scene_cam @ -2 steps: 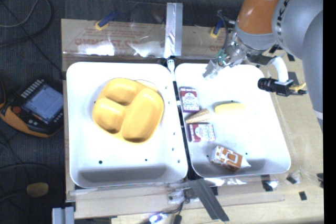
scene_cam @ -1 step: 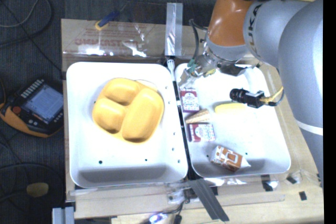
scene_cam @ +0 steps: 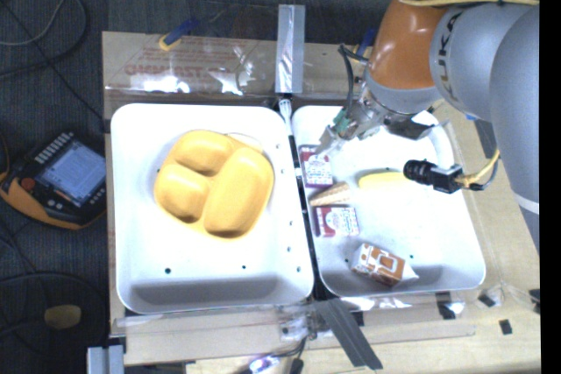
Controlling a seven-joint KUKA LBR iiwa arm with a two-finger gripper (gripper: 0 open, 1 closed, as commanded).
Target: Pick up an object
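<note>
Overhead slanted view of the bench with two white bins side by side. The arm [scene_cam: 465,39] enters from the right, its orange band above the right bin [scene_cam: 456,263]. The gripper [scene_cam: 337,134] is lowered over the upper left part of that bin, its tip pointing down and leftward toward the divider between the bins. Whether it is released or clenched cannot be told, and nothing is seen grasped.

Contents of the right bin: a red-and-white packet [scene_cam: 315,165] lies just below and left of the gripper tip, close to it; contact cannot be judged. A pale yellow wedge [scene_cam: 355,186] lies to the packet's right, below the gripper and apart from it. A second red-and-white packet [scene_cam: 337,221] sits lower, and a small brown carton [scene_cam: 379,264] rests near the bin's front edge, well apart from the gripper.

The left bin [scene_cam: 145,276] holds a large yellow lobed cushion-like object [scene_cam: 213,182]. A handheld control pad [scene_cam: 57,179] lies on the floor at far left.
</note>
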